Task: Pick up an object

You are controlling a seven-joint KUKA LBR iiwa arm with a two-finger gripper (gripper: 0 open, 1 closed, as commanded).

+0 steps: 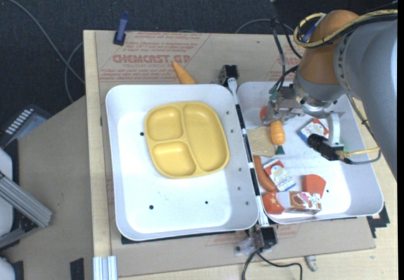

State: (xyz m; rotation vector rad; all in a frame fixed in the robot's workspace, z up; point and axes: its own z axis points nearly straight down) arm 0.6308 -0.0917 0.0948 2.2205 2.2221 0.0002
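Observation:
My gripper hangs over the upper left part of the right bin, under the orange wrist band. Directly below it lies a small orange carrot-like piece, close to or touching the gripper; I cannot tell whether it is held. A beige bread slice lies just left of the carrot piece. A red sausage, a small white packet, a red cup and a red tomato piece sit nearer the front of this bin.
The left bin holds a yellow divided plate. Another orange carrot lies on the board behind the bins, and a blue item sits at the board's far edge. A white-red packet lies right of the gripper.

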